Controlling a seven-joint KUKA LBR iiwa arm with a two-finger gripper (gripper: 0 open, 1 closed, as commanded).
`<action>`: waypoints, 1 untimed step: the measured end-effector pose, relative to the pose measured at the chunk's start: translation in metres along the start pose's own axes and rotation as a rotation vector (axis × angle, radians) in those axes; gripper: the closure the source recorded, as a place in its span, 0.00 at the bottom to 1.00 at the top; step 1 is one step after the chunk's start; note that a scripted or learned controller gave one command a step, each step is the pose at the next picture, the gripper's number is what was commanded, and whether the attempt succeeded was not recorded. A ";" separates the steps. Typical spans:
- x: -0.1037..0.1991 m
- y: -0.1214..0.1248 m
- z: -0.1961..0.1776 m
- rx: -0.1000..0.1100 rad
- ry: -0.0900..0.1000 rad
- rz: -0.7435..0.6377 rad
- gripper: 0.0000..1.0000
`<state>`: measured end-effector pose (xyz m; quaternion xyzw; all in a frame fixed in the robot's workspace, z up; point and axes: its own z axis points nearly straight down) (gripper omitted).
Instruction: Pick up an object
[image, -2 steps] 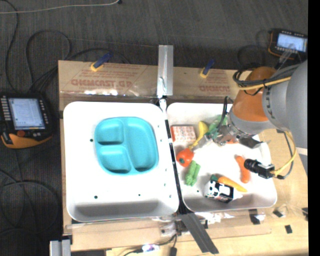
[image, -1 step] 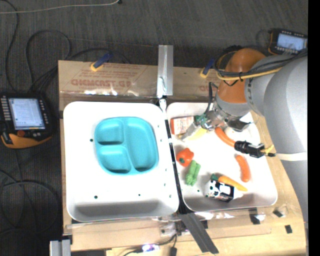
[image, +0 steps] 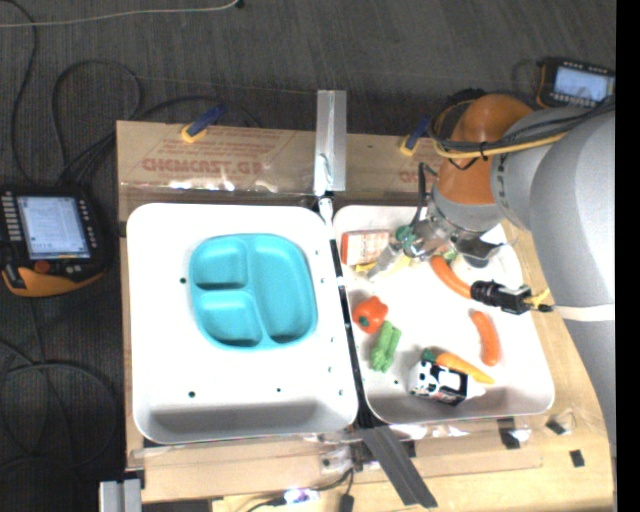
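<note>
My gripper (image: 412, 243) is low over the back of the right bin (image: 530, 395), reaching in from the right. Right beside it to the left lie a small orange-and-white box (image: 364, 245) and a yellowish piece (image: 392, 265). An orange carrot-like piece (image: 450, 277) lies just to its right. Further forward are a red tomato (image: 369, 313), a green piece (image: 385, 346), an orange sausage (image: 488, 338), a carrot (image: 458, 364) and a black-and-white toy cow (image: 439, 382). Nothing is visibly held.
The left bin (image: 160, 400) holds a teal divided plate (image: 253, 290). A ridge (image: 345, 330) separates the two bins. Brown board (image: 225, 160) lies behind them, and a handheld control screen (image: 48, 232) sits on the floor at far left.
</note>
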<state>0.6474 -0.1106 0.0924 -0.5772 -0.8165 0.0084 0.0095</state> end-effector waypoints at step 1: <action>0.061 -0.061 -0.086 -0.018 -0.004 -0.014 1.00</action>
